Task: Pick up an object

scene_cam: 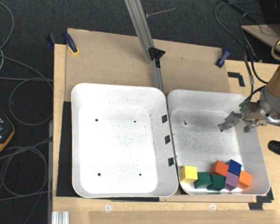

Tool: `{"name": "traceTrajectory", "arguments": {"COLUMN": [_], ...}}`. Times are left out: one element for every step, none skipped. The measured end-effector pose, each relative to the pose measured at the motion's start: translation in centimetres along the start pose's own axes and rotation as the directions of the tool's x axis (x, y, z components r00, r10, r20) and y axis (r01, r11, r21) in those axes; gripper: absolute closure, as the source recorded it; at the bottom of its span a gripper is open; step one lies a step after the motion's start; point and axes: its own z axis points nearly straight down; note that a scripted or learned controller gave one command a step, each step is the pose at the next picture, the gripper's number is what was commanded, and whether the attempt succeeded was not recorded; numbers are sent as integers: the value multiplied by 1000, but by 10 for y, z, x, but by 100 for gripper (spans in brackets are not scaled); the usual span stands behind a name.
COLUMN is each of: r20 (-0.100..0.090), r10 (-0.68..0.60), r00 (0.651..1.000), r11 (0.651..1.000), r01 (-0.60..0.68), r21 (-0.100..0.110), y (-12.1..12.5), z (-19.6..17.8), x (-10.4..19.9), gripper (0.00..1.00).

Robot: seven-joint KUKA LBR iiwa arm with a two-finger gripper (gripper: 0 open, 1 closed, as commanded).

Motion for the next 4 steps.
{"name": "traceTrajectory", "arguments": {"r20": [0, 1, 1, 5], "r10": [3, 3, 2, 0], "r00": [1000, 1000, 1000, 1000], "r11": [1000, 1000, 1000, 1000], "r01": [-3, -3, -2, 0], "r21": [1, -3, -7, -13], "y": [-4, -4, -3, 4], "z": [64, 67, 55, 6], "x": [0, 0, 0, 8], "gripper": [0, 0, 100, 100]}}
